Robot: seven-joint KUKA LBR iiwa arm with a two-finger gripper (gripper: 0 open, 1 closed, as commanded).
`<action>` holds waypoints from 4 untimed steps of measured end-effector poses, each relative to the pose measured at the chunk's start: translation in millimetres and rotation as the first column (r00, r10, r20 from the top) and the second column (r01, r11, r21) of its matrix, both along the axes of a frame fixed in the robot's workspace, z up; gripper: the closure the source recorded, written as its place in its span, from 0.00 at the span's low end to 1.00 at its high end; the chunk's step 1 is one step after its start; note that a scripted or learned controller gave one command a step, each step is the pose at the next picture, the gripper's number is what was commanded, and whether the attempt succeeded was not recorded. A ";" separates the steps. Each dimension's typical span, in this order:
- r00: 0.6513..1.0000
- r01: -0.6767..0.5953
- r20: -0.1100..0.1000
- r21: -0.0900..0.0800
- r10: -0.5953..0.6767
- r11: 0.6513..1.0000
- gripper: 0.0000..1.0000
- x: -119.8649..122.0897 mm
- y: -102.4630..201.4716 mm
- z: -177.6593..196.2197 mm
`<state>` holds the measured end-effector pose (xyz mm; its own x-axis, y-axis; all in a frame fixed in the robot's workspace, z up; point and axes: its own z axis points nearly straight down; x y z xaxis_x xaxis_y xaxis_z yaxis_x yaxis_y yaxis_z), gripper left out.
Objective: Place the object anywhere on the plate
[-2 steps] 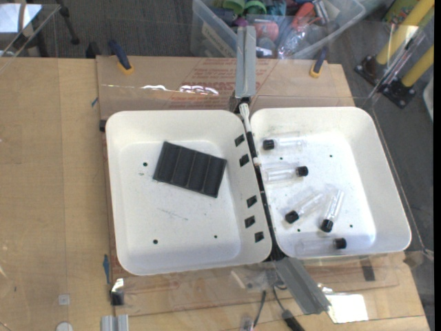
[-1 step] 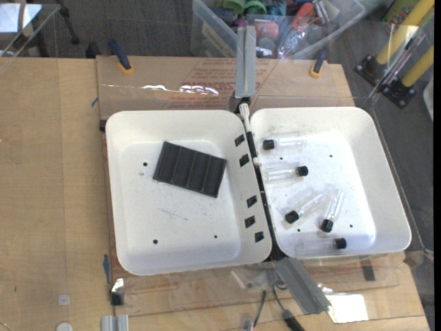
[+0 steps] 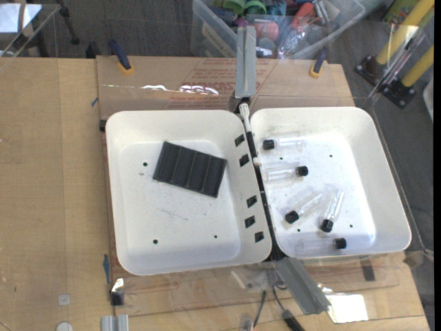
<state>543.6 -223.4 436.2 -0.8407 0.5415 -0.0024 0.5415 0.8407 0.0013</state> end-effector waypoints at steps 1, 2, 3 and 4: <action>1.000 0.003 0.009 -0.002 -0.003 1.000 1.00 1.1 -1.0 11.9; 1.000 0.006 0.017 -0.004 -0.006 1.000 1.00 2.0 -2.2 23.8; 1.000 0.009 0.027 -0.006 -0.008 1.000 1.00 3.1 -3.2 35.7; 0.999 0.011 0.036 -0.009 -0.010 1.000 1.00 4.1 -4.1 47.7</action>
